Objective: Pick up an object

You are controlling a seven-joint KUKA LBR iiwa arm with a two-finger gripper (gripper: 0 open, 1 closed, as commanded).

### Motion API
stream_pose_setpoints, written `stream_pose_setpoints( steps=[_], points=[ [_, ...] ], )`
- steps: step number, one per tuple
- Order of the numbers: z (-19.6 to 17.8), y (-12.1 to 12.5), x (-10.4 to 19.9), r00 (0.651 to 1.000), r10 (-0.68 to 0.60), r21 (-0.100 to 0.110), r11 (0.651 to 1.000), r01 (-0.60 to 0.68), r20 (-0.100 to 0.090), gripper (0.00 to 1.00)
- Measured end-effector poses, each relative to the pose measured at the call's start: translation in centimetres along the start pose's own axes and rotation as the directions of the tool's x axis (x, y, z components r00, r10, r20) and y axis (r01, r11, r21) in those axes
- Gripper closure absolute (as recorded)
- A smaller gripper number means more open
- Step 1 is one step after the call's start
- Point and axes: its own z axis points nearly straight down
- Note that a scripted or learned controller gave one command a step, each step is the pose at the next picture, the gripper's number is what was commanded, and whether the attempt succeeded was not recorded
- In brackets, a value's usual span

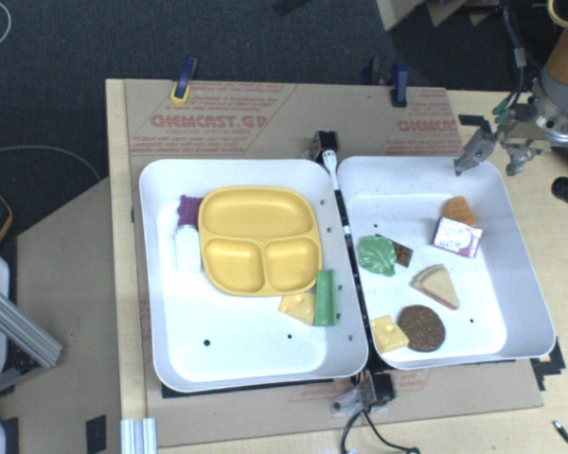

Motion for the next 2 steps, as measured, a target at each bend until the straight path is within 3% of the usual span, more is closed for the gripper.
stream_pose_setpoints(
  steps=[1, 2],
  points=[
    [-1.0, 0.3, 0.1, 1.000, -0.003, -0.015, 1.000, 0.003, 0.004, 0.00],
    [5.2, 0.0, -0.1, 1.000, -0.003, -0.010, 1.000, 0.003, 0.003, 0.00]
  ],
)
